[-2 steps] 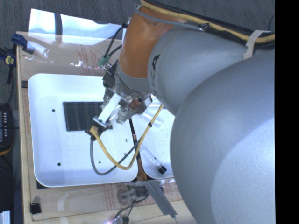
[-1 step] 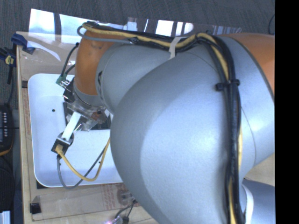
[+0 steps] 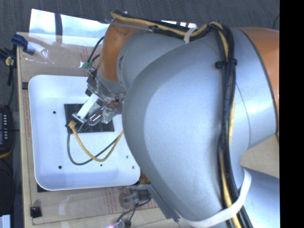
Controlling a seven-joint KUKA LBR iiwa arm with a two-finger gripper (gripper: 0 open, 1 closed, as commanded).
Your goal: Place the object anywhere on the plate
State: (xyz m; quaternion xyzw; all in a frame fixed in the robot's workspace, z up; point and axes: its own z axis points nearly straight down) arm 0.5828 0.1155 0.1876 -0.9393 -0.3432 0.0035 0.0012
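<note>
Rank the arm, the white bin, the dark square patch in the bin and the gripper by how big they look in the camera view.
1. Arm, though it sits nearest the camera, which inflates it.
2. White bin.
3. Dark patch and gripper: too alike to rank, as the gripper covers part of the patch.

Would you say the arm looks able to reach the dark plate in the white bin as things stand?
Probably yes: the pincer is already over the dark plate in the white bin, with only loose cables nearby.
</note>
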